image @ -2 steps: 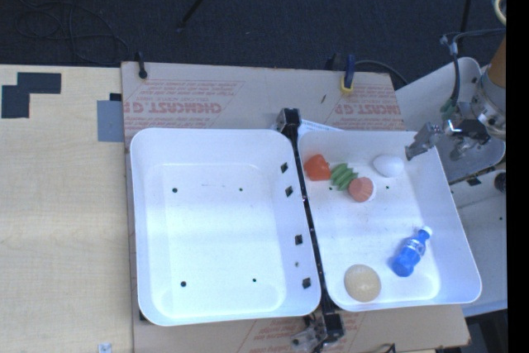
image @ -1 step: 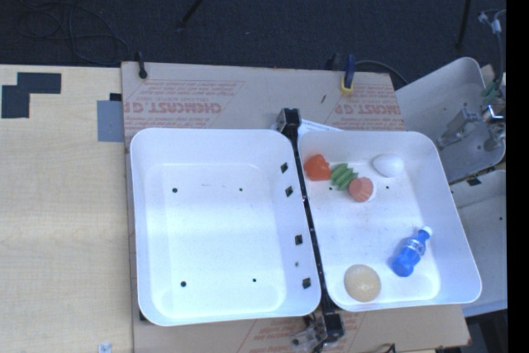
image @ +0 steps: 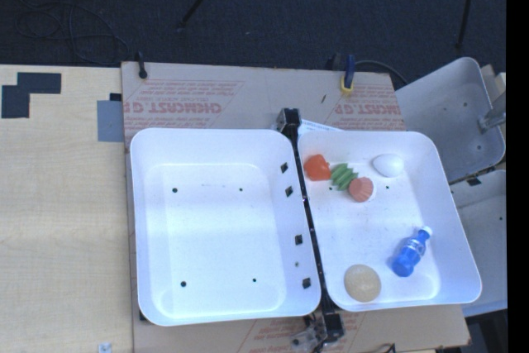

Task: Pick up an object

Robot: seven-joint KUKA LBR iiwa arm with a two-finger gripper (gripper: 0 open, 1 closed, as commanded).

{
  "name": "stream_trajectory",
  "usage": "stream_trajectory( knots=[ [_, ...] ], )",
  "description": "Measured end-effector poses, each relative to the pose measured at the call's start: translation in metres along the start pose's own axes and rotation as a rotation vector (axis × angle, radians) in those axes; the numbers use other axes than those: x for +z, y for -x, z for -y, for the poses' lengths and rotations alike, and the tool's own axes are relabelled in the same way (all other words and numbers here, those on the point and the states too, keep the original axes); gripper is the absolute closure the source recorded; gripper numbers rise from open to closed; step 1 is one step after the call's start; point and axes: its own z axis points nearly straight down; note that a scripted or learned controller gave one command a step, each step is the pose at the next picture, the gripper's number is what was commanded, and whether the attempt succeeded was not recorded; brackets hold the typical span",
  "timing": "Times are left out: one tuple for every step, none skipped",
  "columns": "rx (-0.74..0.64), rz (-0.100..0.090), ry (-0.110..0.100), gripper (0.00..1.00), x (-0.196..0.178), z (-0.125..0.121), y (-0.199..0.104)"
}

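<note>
The right bin (image: pixel 450 202) holds several small objects. Near its far left lie an orange-red piece (image: pixel 316 168), a green ridged piece (image: pixel 340 175) and a pinkish-red round piece (image: pixel 361 189), close together in a row. A white egg-shaped object (image: pixel 388 164) rests at the far side. A blue bottle (image: pixel 410 252) lies tilted near the right wall. A tan round object (image: pixel 362 283) sits by the near wall.
The left bin (image: pixel 145 178) stands beside the right one, joined by a black clamp strip (image: pixel 299 211). Both rest on a cardboard sheet (image: pixel 207 99) over the wooden bench. A grey metal plate (image: pixel 450 107) stands at the right.
</note>
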Motion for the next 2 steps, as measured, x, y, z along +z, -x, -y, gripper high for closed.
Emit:
stream_trajectory(
  knots=[
    [0.000,-0.002,-0.016,1.00,0.0003,-0.0025,0.0010],
    [-0.001,-0.002,-0.017,0.00,0.0007,-0.0024,0.0009]
  ],
)
